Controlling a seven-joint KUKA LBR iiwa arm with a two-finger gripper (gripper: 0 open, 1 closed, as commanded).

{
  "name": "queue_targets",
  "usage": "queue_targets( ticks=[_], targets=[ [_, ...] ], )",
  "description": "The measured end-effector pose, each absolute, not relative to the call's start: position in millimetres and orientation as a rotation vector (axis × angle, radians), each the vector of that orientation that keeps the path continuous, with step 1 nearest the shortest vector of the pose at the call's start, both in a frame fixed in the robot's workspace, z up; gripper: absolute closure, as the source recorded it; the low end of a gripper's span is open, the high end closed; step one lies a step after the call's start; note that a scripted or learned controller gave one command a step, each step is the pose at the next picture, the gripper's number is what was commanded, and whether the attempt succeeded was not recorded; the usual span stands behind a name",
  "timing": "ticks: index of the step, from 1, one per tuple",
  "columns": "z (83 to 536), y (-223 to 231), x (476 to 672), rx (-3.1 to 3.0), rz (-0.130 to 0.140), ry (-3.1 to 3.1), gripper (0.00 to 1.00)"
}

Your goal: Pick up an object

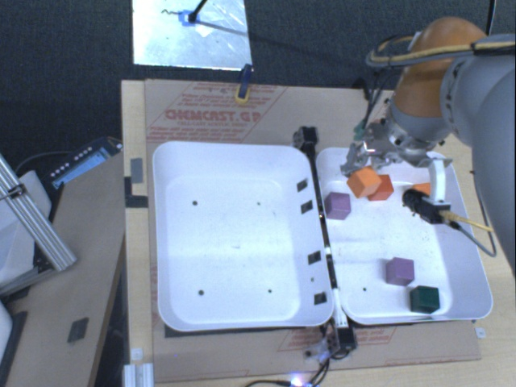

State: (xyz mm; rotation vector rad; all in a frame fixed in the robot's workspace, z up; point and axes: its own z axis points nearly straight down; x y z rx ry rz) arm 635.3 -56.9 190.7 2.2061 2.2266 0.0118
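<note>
My gripper [360,158] hangs over the far left part of the right bin [476,293], under the grey arm and its orange band [435,63]. Right beneath it lies an orange block [364,181], with a darker orange-red block [382,189] touching its right side. Whether the gripper touches the orange block is unclear from this angle. A purple cube [337,205] sits near the bin's left wall. A second purple cube [399,271] and a dark green cube [424,299] lie near the front. A small orange piece [421,189] shows behind the arm's black fitting.
The left bin [173,297] stands beside the right one, joined by a black hinge strip [318,224]. A cable with a black fitting [427,206] hangs over the right bin's far right. A shiny foil sheet [191,22] lies beyond the bins.
</note>
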Motion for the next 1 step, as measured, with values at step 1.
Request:
queue_targets(
  ticks=[1],
  targets=[
    [190.4,1.0,670.3,2.209,0.008,2.232,1.0]
  ],
)
